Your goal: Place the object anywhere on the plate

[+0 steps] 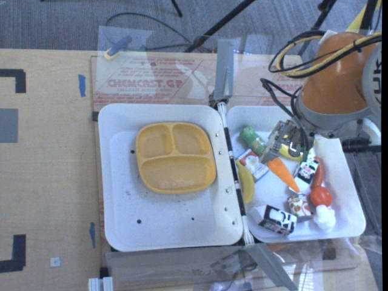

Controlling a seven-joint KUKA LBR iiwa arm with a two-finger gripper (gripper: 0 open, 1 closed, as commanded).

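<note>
Pincer (284, 139) low in right bin (348, 156), over toy pile, prob. lined up for a pick; open or closed: can't tell, too cluttered. Just below-left: toy carrot (282, 171), likely target, loose on bin floor, not gripped. Long axis diagonal, tip toward lower right, blunt end up-left near pincer. Beside: banana (246, 183), green bottle (251, 137), tomato (321, 196). Yellow divided plate (176, 157) flat in left bin (115, 180), well apart, nothing on it.
</note>
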